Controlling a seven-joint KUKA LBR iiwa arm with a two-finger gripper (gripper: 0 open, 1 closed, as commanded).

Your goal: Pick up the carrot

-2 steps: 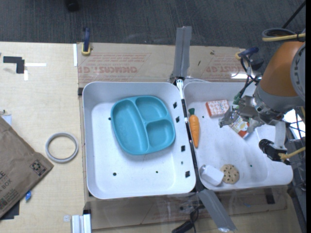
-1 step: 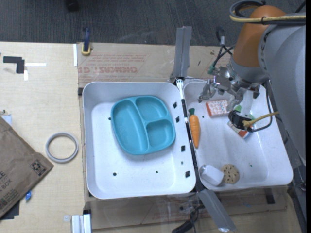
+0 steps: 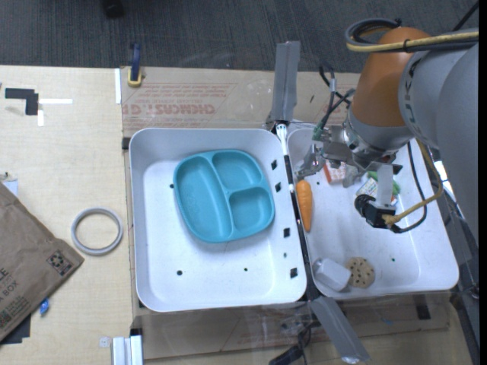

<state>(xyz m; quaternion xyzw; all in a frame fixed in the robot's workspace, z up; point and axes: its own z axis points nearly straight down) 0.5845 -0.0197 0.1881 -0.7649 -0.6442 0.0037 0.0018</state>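
Camera view: carrot (image 3: 304, 203) below jaws

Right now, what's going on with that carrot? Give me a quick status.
Gripper low in right bin, just above carrot. Carrot lying against bin's left wall, not lifted. Cookie nearby, not in the way.

Robotics lab bench. Two white bins (image 3: 144, 226) side by side on plywood bench (image 3: 53, 158), taped cardboard sheet (image 3: 198, 101) at far edge, tape roll (image 3: 97, 230) left, grey-orange arm (image 3: 411, 74) with loose cables over right bin.
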